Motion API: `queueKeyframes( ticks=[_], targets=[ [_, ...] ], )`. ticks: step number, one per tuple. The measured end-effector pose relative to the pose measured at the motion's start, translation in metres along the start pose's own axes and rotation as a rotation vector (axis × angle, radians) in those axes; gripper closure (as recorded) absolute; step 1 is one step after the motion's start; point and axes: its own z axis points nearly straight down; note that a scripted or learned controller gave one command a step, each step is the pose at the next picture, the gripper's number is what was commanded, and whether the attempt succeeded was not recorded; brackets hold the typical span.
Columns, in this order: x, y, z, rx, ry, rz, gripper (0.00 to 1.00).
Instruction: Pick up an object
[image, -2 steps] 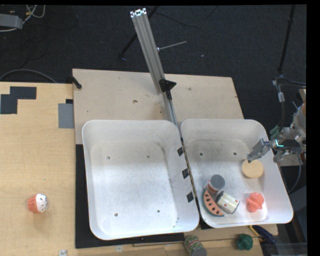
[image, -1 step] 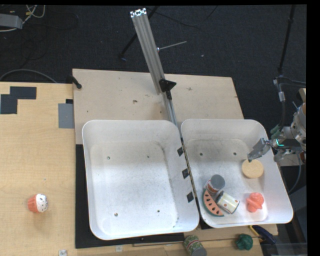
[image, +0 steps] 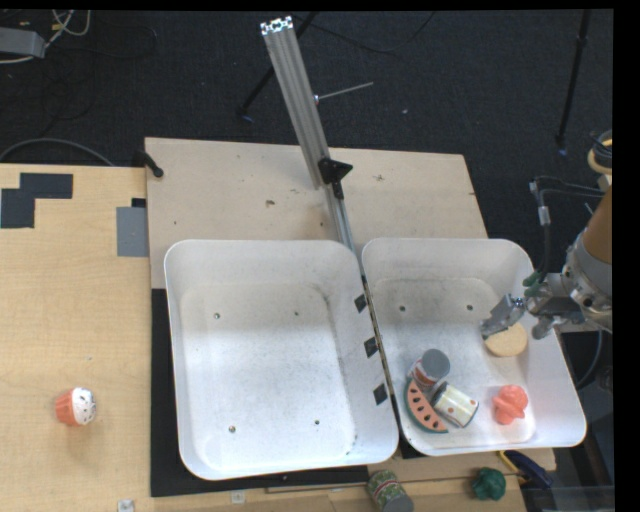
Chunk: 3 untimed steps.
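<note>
My gripper (image: 520, 322) hangs over the right side of the right bin (image: 440, 262), with its fingers spread open and nothing between them. A beige round piece (image: 506, 344) lies just below the fingertips, close to them. Further toward the front of the same bin lie a pinkish-red lump (image: 510, 403), a grey-topped can (image: 433, 366), a cream block (image: 456, 405) and a red melon-slice shape (image: 421, 408).
The left bin (image: 200, 262) stands beside the right one, with a metal rail (image: 305, 110) slanting up from the divider between them. A small red-and-white cupcake toy (image: 75, 406) sits on the wooden bench at left. A green object (image: 489, 484) and a dark can (image: 386, 489) lie in front of the bins.
</note>
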Motion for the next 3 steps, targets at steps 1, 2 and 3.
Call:
queueKeyframes(
  ticks=[1, 2, 3],
  targets=[
    [-0.002, -0.001, 0.044, 0.000, 0.000, 0.000, 0.00],
    [-0.001, -0.009, 0.090, 0.001, 0.001, 0.000, 0.00],
    [-0.003, -0.008, 0.078, -0.004, -0.001, 0.004, 1.00]
  ],
)
